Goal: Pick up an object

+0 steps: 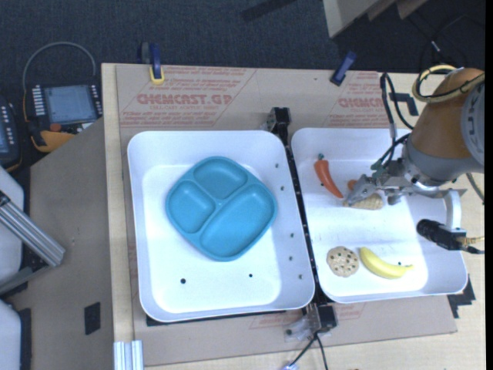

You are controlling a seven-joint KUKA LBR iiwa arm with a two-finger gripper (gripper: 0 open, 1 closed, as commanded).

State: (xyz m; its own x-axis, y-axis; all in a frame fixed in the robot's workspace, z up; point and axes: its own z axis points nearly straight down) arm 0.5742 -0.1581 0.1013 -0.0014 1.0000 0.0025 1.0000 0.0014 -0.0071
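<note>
The left bin (pixel 146 230) holds a blue plate (pixel 221 206) with three compartments, lying flat near the middle of the bin. Two clamps, one yellow and blue (pixel 155 64) and one blue (pixel 343 68), sit on the far edge of the bench (pixel 115 168).

The right bin (pixel 400 284) holds four things. A red chili pepper (pixel 328 177) lies at about 10 o'clock in this bin, with its green stem toward the far side. A round cookie (pixel 343 261) rests at about 7 o'clock, and just beside it, at about 5 o'clock, lies a yellow banana (pixel 383 264); they are close but seem apart. A small pale, bread-like object (pixel 370 202) lies near the middle, at the tips of the gripper (pixel 368 193).

The gripper reaches down from 3 o'clock, low over this pale object. I cannot tell how its end stands, or if it holds the object.
</note>
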